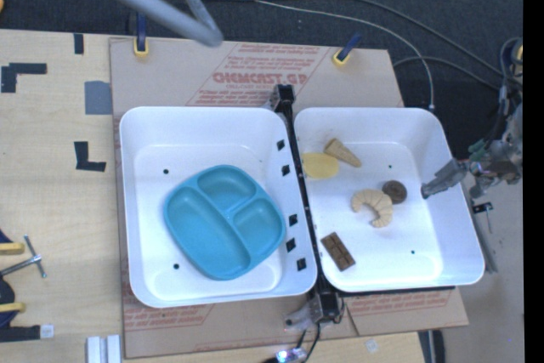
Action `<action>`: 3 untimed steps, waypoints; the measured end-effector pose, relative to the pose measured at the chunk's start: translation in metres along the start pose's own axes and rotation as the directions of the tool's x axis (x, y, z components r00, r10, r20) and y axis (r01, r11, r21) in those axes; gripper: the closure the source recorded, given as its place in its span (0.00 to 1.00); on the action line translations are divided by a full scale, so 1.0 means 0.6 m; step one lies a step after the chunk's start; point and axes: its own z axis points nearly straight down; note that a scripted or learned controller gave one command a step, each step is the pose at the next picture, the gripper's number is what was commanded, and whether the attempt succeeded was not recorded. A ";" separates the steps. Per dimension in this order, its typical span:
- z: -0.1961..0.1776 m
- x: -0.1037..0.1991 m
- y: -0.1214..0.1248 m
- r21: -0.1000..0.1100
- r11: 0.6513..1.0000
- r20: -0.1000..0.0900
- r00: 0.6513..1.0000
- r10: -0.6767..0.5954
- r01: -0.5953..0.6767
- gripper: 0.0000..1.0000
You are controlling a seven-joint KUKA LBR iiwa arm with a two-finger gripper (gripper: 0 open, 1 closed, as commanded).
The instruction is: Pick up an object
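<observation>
From my console I see a pale wooden worktop (51, 208) under a sheet of printed cardboard (255, 72), dark carpet beyond its far edge. Nearest in the right bin (442, 268) lies a flat brown chocolate-like bar (337, 251). Past it sit a pale curved croissant (373, 205) and, touching it, a dark round cookie (393, 191). Nearer the far edge are a yellow disc (320, 166) and a tan wedge (342, 152). The left bin (136, 140) holds a smooth blue divided plate (224, 220). The end effector (438, 181) sits at the right bin's right rim, grey and angular; I cannot tell its opening, and nothing is visibly held.
</observation>
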 end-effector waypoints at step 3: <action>0.179 -0.002 0.008 -0.009 1.000 0.002 1.000 -0.004 0.004 0.00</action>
